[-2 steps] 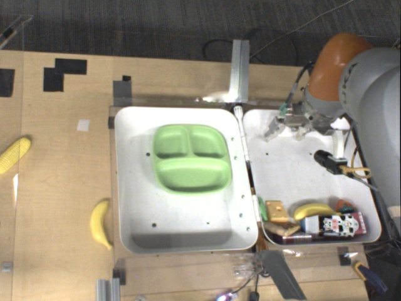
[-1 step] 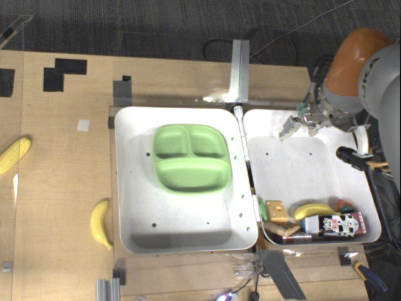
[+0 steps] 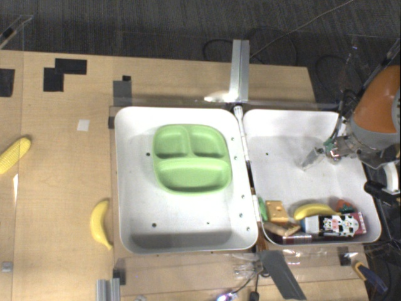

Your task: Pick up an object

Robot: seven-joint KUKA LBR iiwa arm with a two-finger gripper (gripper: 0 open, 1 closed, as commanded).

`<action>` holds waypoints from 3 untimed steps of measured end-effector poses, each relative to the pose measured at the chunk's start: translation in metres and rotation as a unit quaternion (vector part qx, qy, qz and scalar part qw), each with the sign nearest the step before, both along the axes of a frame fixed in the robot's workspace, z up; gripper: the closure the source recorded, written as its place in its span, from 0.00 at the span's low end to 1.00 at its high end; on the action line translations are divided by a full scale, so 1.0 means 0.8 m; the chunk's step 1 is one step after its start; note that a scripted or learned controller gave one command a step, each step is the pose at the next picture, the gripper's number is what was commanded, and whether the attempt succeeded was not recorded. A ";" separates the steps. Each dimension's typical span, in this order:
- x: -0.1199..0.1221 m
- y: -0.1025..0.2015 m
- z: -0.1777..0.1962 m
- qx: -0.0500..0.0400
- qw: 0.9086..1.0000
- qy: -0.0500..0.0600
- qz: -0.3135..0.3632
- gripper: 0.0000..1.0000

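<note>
**Gripper hangs over bare floor of right bin, objects heaped at near edge**

Gripper (image 3: 319,153) sits above the upper middle of the right bin (image 3: 276,127), reaching in from the right on the grey arm with its orange band (image 3: 379,108). One slim grey finger (image 3: 309,160) slants down and to the left toward the white floor; whether the fingers are spread or closed cannot be told from this angle, and nothing is seen between them.

The objects to be picked lie well apart from the fingers, crowded along the near edge of the same bin. A yellow banana (image 3: 312,211) curves over the heap; to its left sits a tan block (image 3: 276,212) with a green piece (image 3: 262,208) just beside it, and to its right lies a white and red printed package (image 3: 341,224).

The left bin (image 3: 128,168) holds a green divided tray (image 3: 190,157), lying flat toward its far half.

On the wooden bench (image 3: 56,187), outside the bins, a second banana (image 3: 100,223) lies just beside the left bin's wall, and a yellow corn cob (image 3: 14,155) rests at the far left edge.
</note>
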State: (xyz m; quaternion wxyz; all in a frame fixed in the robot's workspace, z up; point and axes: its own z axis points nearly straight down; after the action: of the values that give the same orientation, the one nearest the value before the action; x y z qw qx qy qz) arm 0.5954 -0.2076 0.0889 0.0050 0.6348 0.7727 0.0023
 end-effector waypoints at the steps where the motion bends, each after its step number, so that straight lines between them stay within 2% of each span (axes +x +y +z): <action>1: 0.051 0.043 -0.001 0.000 1.000 -0.002 0.026 0.00; 2: 0.008 0.050 0.000 0.002 0.998 -0.002 -0.066 0.00; 3: 0.096 0.031 -0.003 0.001 1.000 0.001 -0.029 0.00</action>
State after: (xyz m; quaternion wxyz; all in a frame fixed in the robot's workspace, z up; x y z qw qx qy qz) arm 0.6722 -0.1825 0.0864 0.0034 0.6565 0.7543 0.0021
